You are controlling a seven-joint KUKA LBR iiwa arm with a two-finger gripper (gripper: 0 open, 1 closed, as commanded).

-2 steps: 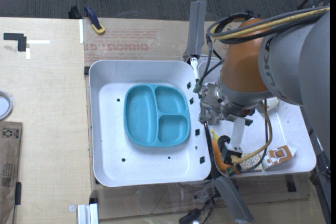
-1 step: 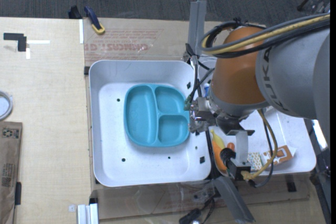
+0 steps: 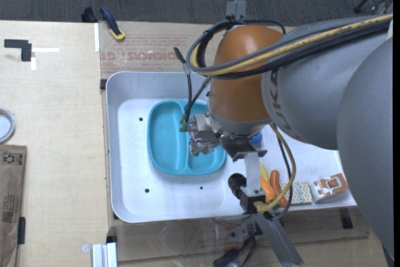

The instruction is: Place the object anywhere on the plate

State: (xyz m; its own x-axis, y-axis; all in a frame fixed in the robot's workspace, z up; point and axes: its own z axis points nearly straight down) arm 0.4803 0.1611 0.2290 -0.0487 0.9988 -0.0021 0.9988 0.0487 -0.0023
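Observation:
A light blue divided plate (image 3: 165,137) lies in the white bin (image 3: 115,153), left of centre. My gripper (image 3: 200,137) hangs under the orange wrist band, above the plate's right compartment. The wrist and cables hide what lies directly beneath it. Right of the arm, an orange carrot-like object (image 3: 273,187) lies at the bin's near side. A small blue thing (image 3: 256,138) peeks out beneath the wrist.
A small patterned box (image 3: 300,192) and an orange-and-white box (image 3: 329,187) lie near the carrot-like object. A blue-and-yellow clamp (image 3: 111,24) sits on the bench behind the bin, and a tape roll (image 3: 4,127) at the far left. The arm covers the right side.

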